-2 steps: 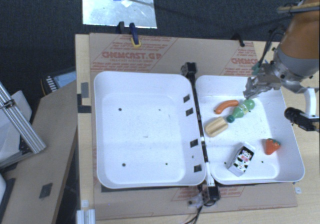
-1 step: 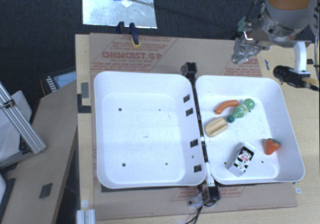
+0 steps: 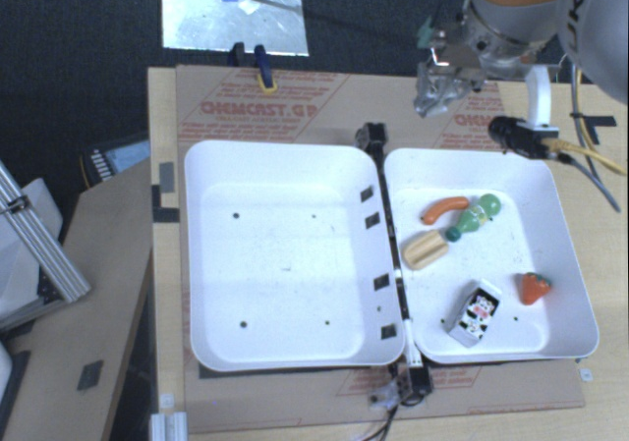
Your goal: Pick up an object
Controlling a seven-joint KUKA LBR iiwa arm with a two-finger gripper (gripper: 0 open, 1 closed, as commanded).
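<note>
Across the table (image 3: 295, 95), we are hovering fingers (image 3: 435, 95), grip unreadable, behind the right bin (image 3: 570, 262); clustered toys there risk a fumbled grab.

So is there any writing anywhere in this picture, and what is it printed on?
"CHEMCAST GP", red, on the brown sheet under the bins, behind the left bin; the last letters are uncertain.
Fainter red print repeats elsewhere on the sheet, too blurred to read.
The small carton in the right bin shows black-and-white patches, no legible words.
</note>
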